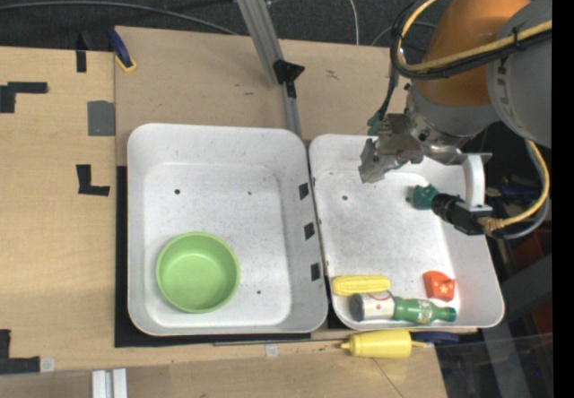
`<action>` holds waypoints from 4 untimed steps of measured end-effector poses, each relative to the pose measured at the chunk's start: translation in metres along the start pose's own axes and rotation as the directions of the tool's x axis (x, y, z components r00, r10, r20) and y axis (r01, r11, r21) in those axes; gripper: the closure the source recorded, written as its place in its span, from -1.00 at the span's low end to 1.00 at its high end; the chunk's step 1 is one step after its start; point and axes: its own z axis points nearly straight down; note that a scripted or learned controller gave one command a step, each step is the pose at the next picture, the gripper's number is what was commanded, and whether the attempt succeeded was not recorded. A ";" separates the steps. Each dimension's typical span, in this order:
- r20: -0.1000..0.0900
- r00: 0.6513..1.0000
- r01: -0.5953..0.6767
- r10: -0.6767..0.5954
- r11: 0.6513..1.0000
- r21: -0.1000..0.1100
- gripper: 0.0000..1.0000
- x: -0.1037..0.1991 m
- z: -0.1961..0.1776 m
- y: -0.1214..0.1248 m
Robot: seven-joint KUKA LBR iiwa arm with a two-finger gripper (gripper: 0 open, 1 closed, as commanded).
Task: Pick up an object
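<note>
Our gripper (378, 161) hung over the right bin (359, 226); we could not tell its state. Nothing was picked yet. The corn (360, 284) lay well below it.

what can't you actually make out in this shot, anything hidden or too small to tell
- Gripper, camera view: seen from above under the wrist, so whether the fingers are open or shut is unreadable.
- Green bottle: label too small to read.
- Small orange object: too small to identify.
- Teal item: partly behind the arm's black fitting, identity unclear.
- Yellow bottle: lies outside the right bin's front rim; far side hidden.
</note>
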 end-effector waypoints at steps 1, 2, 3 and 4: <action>0.000 1.000 -0.001 0.001 1.000 0.000 1.00 0.049 0.006 0.034; 0.000 1.000 -0.001 0.001 1.000 0.001 1.00 0.100 0.014 0.050; 0.001 1.000 -0.003 0.003 1.000 0.000 1.00 0.139 0.037 0.081; 0.003 1.000 -0.005 0.005 1.000 0.001 -1.00 0.137 0.035 0.080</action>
